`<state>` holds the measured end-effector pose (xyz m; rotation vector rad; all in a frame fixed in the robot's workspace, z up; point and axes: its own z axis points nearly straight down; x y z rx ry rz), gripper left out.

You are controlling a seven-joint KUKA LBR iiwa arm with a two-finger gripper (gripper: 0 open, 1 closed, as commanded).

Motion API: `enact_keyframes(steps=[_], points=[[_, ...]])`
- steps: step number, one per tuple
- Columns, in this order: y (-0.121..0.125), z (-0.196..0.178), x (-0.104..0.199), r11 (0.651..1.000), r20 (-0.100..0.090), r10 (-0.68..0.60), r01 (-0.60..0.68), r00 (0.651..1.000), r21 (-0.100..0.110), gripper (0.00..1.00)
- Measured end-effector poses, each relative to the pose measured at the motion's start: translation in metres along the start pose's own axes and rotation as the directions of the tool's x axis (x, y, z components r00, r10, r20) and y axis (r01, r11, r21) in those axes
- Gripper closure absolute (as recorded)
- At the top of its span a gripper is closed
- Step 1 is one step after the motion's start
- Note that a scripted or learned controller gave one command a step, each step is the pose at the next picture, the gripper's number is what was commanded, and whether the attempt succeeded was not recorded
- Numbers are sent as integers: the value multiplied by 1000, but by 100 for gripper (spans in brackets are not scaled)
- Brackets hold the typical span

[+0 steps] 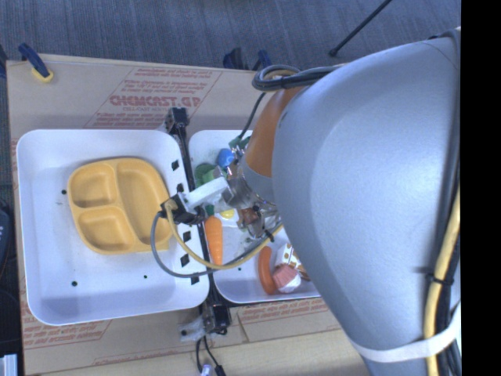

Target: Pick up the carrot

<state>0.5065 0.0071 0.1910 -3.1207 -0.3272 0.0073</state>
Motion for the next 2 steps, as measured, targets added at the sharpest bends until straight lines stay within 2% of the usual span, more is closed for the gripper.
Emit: enact_keyframes(steps=[1,2], points=[[3,0,-25,1000,2,2,-2,1000,0,0],[-22,0,-1,1000,0,2,-2,1000,0,0]])
